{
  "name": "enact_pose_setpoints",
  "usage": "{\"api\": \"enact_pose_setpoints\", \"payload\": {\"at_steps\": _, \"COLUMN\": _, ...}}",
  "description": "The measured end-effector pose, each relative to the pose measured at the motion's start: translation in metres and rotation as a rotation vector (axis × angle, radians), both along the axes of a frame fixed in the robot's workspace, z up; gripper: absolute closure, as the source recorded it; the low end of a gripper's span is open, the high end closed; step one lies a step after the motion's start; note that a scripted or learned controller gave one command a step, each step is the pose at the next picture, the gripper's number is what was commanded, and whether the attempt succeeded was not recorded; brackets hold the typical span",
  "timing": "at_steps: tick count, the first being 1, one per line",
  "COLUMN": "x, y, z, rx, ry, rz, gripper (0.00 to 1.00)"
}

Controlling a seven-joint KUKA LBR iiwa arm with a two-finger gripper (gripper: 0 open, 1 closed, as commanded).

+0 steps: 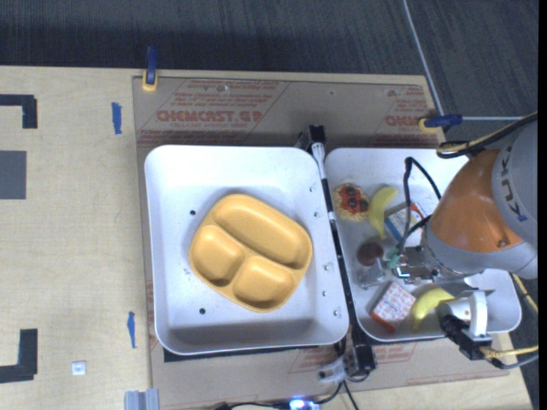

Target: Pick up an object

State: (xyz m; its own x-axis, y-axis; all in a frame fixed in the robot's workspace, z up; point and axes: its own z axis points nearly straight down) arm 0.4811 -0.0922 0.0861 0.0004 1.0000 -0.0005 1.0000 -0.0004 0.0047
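Observation:
The right bin [342,162] holds several small items. A round red and yellow piece [350,201] lies at its far left, with a yellow banana-shaped piece [382,207] and a blue and white box [400,223] beside it. A brown round item [369,252] sits mid-left. Near the front are a red and white box [392,305] and a second yellow banana piece [430,303]. My gripper [407,266] is low in this bin, between the brown item and the front banana piece. The orange wrist hides the bin's right half.
The left bin [162,229] carries a large yellow divided tray [249,250] at its middle. A black bar [316,137] marks the seam between the bins. Cables run across the right bin's far edge and near its front corner.

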Motion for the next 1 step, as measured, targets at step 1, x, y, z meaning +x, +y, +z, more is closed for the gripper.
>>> {"api": "enact_pose_setpoints", "payload": {"at_steps": 1, "x": 0.0019, "y": -0.0005, "z": 0.0111, "rx": -0.002, "ry": -0.006, "rz": 0.0, "gripper": 1.0}}
